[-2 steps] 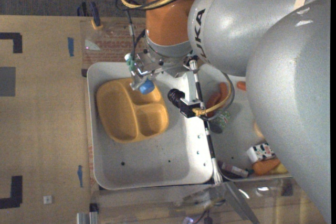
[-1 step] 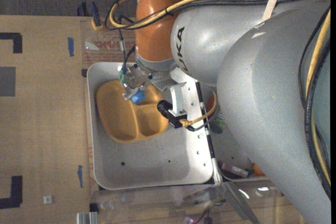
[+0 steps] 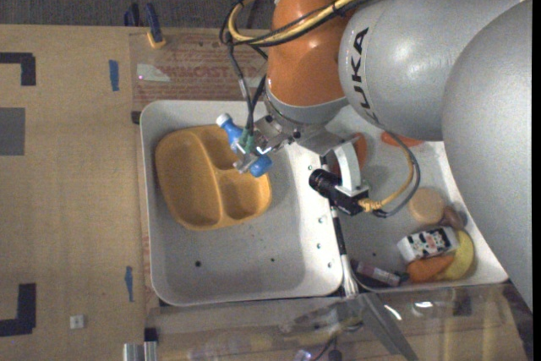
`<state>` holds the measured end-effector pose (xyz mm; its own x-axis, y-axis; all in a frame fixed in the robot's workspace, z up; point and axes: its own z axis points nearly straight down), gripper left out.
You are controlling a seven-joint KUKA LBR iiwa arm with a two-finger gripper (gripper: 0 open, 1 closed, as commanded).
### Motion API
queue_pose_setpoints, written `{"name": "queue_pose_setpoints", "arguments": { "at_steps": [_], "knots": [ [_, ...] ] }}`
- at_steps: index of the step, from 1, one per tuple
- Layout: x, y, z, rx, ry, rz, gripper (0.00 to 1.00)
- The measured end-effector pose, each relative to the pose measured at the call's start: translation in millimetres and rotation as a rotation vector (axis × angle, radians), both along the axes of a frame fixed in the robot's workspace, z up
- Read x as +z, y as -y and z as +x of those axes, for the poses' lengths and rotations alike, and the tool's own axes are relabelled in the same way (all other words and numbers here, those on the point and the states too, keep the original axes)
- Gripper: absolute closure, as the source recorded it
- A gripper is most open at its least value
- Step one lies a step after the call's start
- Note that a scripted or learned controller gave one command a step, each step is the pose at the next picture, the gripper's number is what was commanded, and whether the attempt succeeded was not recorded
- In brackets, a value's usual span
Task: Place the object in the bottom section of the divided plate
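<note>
Tool [image 3: 245, 146] — grip state unclear — hangs over one yellow divided plate [image 3: 190, 182].

The arm [image 3: 406, 55] hides part of the right bin [image 3: 473, 279].

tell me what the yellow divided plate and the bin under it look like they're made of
Divided plate: likely molded plastic, matte mustard yellow, with rounded raised dividers and soft edges. Left bin: probably plastic or coated metal, white and smooth, with a faint sheen, dark specks and a curved rim.
</note>
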<state>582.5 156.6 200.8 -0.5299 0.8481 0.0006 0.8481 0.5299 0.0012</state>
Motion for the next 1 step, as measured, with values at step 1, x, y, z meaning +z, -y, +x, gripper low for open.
{"name": "queue_pose_setpoints", "arguments": {
  "at_steps": [1],
  "knots": [
    [77.4, -44.6, 20.9, 0.048, 0.004, 0.001, 1.00]
  ]
}}
